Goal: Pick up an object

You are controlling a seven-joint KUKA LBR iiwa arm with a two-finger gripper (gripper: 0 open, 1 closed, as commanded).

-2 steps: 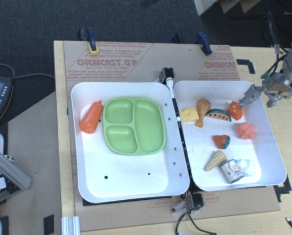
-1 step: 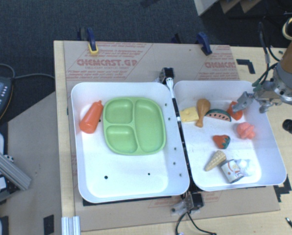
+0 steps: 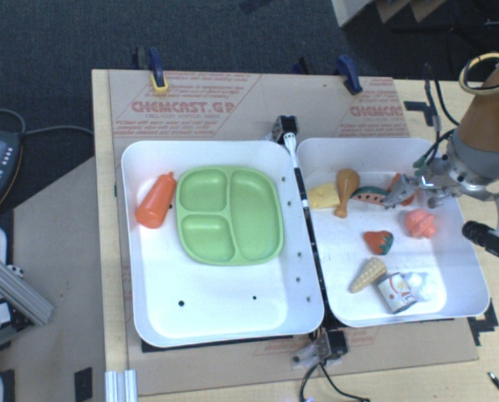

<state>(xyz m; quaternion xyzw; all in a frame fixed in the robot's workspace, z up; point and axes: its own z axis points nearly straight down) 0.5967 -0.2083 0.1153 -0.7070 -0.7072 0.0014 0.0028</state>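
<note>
My gripper (image 3: pixel 407 189) hangs low over the back right of the right bin (image 3: pixel 450 304), under the arm's orange band. It sits right at the right end of a watermelon slice (image 3: pixel 367 195), where something reddish shows. A pink lump (image 3: pixel 419 223) lies just below and to the right of the gripper. Further left are a brown drumstick (image 3: pixel 346 188) and a yellow cheese wedge (image 3: pixel 321 196). A strawberry (image 3: pixel 379 241), an ice cream cone (image 3: pixel 367 274) and a small carton (image 3: pixel 400 290) lie nearer the front.
The left bin (image 3: pixel 149 300) holds a green divided plate (image 3: pixel 230 214) and an orange bottle-shaped toy (image 3: pixel 156 200) at its left. A black divider strip (image 3: pixel 303 216) runs between the bins. Blue clamps (image 3: pixel 347 74) grip the board's far edge.
</note>
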